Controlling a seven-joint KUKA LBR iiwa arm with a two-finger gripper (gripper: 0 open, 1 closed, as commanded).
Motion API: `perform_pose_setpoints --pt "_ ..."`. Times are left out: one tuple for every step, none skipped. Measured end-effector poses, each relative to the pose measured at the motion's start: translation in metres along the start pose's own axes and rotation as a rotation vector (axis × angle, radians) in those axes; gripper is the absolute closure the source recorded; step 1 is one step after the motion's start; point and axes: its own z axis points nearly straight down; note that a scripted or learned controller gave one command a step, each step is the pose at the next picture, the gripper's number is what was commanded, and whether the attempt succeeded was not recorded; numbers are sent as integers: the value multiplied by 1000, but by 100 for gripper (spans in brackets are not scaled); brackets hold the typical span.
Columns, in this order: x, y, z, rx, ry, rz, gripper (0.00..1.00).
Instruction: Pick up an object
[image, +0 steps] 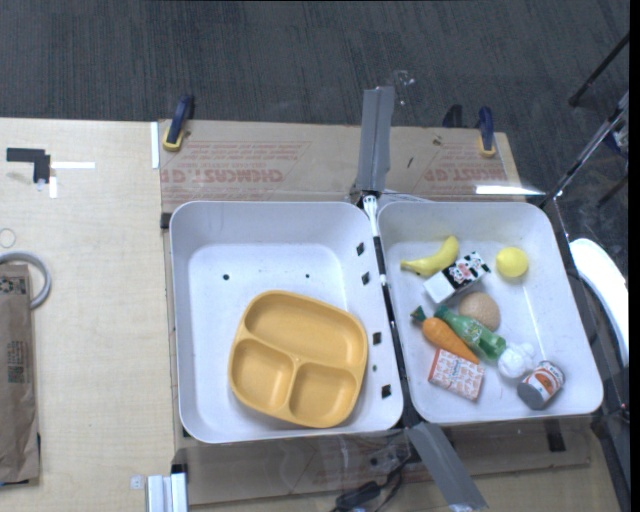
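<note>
- Camera view, surroundings: a pale wooden bench (90, 330) stands on a dark carpeted floor (280, 50). A cardboard sheet (270, 160) lies under the bins, pinned at the back by two blue-and-yellow clamps (179, 122). A brown paper bag (15, 370) lies at the bench's left edge.
- Left bin (200, 300): holds a yellow divided tray (298, 357), lying flat toward the front.
- Right bin (560, 300): holds all the small pickable objects, clustered from centre to front right.
- Back row: a banana (432, 258), a black-and-white carton (462, 273) touching it, and a yellow ball (512, 262) just to the right, apart from the carton.
- Middle: a brown round item (482, 306), with a green bottle (472, 333) and a carrot (450, 340) lying side by side, both slanted.
- Front: a red-and-white packet (456, 373) lies flat below the carrot; a can (541, 384) lies tilted near the front right corner, with a white lump (517, 358) beside it.
</note>
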Motion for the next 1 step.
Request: perform_pose_setpoints --pt "-1 35 0 -2 0 -197 100"
